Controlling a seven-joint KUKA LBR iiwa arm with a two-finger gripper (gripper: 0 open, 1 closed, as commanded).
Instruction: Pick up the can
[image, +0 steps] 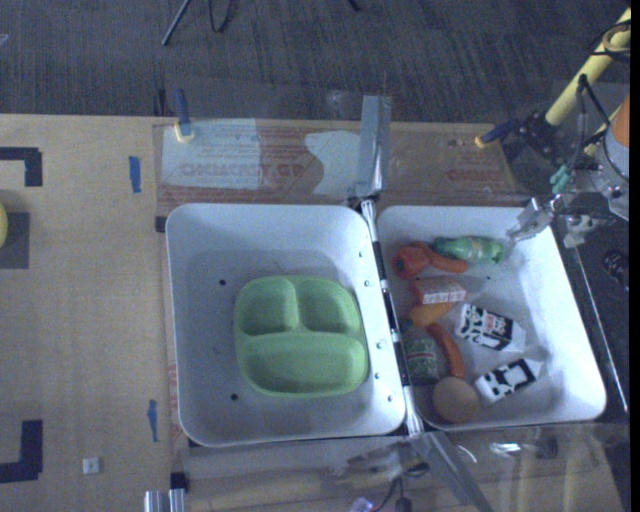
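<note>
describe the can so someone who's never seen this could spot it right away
Look in the right bin, along its left wall near the front. The can sits there, just above the tan egg and left of an orange carrot. It is the only dark, green-labelled cylinder among the food toys.

Wooden worktop (90, 330) carries two white bins side by side, left bin (200, 240) touching right bin (570, 300).
</note>
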